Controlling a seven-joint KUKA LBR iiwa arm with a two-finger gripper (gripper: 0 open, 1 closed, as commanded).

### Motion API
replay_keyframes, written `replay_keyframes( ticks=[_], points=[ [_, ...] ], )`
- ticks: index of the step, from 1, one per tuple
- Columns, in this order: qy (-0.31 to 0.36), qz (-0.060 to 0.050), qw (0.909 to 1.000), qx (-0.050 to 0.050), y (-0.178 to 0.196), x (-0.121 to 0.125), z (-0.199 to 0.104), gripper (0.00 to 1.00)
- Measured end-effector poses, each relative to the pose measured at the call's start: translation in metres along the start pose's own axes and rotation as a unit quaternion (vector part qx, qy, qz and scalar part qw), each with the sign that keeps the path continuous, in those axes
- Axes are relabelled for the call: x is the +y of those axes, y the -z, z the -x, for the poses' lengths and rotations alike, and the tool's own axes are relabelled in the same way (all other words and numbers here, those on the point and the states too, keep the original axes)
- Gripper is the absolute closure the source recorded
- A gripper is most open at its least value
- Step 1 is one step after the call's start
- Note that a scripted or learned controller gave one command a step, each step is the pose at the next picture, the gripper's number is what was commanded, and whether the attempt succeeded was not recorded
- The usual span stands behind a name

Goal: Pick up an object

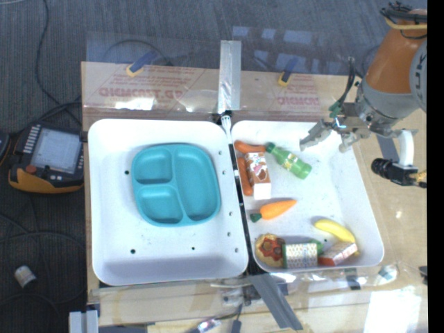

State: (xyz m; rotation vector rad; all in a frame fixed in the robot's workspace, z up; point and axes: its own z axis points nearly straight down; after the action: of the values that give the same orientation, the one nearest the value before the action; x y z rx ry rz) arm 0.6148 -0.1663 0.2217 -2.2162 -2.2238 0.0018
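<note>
Front of right bin: I saw a can (300,253) lying on its side, a round food item (269,248) touching its left end, a small red-and-white packet (340,254) at its right, and a banana (335,230) just behind.
Middle of right bin: a carrot (275,209) lay with its green tip pointing left; a red-and-white carton (258,174) stood near the divider, with a second, thinner carrot (244,165) beside it.
Target, as I judged it: the green bottle (289,161), lying flat, cap toward the back left, long axis running from back left to front right.
Bottle's look: green, translucent, with a yellowish label band, probably smooth and apt to roll.
Key relation: the bottle lay just left of and slightly nearer than the jaws (331,133), close but apart.
Jaws: spread open, one finger reaching left, holding nothing.
Left bin (111,241): held a blue divided plate (173,184).
Surface: wooden, visible behind both bins.
</note>
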Motion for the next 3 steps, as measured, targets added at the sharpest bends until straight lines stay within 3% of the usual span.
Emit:
replay_keyframes(
  ticks=[1, 2, 3],
  points=[
    [0.009, -0.001, 1.0000, -0.002, -0.085, 0.031, -0.005, 0.00],
    [-0.012, 0.005, 0.9999, -0.004, -0.133, 0.029, -0.028, 0.00],
    [-0.011, 0.005, 0.9999, -0.004, -0.121, 0.030, -0.028, 1.00]
  ],
)
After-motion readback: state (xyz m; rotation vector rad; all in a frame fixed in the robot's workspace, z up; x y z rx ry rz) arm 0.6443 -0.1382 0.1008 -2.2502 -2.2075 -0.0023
